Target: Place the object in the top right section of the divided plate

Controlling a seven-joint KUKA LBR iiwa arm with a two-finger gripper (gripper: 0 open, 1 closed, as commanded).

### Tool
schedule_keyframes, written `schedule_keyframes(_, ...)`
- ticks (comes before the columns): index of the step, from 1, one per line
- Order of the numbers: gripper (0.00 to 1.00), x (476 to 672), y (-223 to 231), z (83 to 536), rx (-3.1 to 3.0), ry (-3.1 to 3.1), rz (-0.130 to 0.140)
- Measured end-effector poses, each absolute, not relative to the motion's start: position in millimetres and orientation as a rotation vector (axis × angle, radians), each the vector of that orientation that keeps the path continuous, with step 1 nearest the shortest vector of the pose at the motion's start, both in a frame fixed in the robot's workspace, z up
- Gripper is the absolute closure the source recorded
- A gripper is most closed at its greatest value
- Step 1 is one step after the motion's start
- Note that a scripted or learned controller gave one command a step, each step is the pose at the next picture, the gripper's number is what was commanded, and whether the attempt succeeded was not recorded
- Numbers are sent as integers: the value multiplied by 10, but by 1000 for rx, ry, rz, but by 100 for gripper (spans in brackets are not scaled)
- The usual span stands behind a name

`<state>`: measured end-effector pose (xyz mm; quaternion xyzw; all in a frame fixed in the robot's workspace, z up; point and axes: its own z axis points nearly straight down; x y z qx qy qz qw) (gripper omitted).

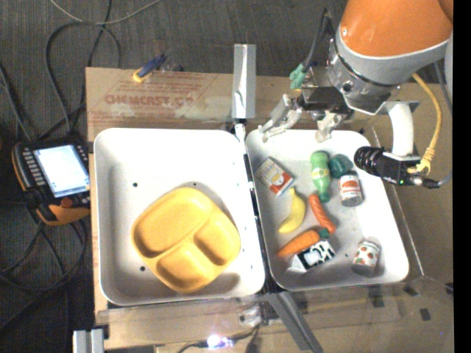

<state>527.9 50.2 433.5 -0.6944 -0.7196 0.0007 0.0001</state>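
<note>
You're at the pick stage: the hand [303, 126] hovers over the right bin's [392, 219] far edge, fingers spread wide, holding nothing. The toys lie below it; the green bottle [319, 169] looks nearest, though which one is meant is unclear. Next, drop and close, then cross to the yellow divided plate [187, 237] in the left bin [118, 168].

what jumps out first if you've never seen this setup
The yellow divided plate stands out most, alone in the left bin. Next comes the arm's big orange band at the top right, with the gripper hanging over the right bin's far edge. That bin holds a cluster of toy food, including a banana and a carrot.
</note>
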Motion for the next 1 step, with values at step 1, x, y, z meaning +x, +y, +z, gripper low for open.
schedule_keyframes(1, 0, 4943, 1208, 3303, -2473, -1934, 8)
